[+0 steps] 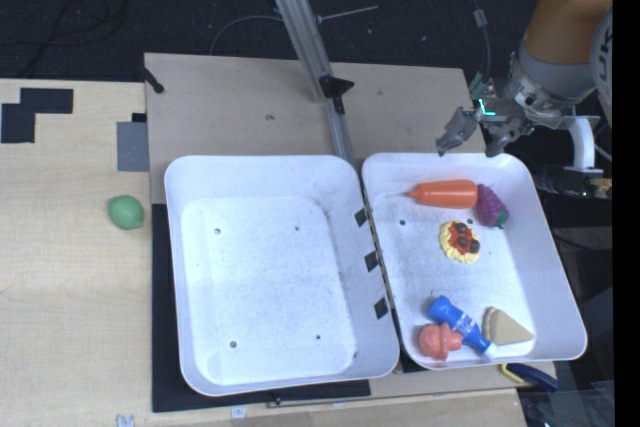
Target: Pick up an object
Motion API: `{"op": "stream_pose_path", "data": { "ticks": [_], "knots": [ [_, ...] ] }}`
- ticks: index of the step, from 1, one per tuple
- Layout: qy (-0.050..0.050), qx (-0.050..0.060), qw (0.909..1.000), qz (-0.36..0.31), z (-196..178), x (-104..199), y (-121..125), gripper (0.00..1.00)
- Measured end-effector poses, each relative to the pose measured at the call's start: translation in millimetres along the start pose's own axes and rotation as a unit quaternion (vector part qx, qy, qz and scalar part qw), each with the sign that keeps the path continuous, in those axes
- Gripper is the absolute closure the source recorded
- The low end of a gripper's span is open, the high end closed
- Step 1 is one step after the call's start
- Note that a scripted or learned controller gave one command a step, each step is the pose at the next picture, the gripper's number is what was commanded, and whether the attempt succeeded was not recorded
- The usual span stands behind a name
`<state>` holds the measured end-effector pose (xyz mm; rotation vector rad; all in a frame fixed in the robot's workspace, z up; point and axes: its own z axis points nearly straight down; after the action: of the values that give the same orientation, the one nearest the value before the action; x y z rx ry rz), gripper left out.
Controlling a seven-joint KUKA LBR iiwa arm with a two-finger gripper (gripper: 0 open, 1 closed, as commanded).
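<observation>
While poised above the right bin [540, 215] (far edge), the gripper [470, 133] gapes, holding nothing.

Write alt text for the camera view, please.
The robot's hand hovers above the far edge of the right bin, which holds an orange carrot, purple toy, and other toys. A green ball lies on the bench.

No text, label, brand or number can be read on anything here.
</observation>
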<state>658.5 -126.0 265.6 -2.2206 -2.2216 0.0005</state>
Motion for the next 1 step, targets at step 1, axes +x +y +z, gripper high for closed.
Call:
{"op": "stream_pose_path", "data": {
  "ticks": [1],
  "knots": [
    [0.0, 0.0, 1.0, 0.0, 0.0, 0.0, 0.0, 0.0]
  ]
}}
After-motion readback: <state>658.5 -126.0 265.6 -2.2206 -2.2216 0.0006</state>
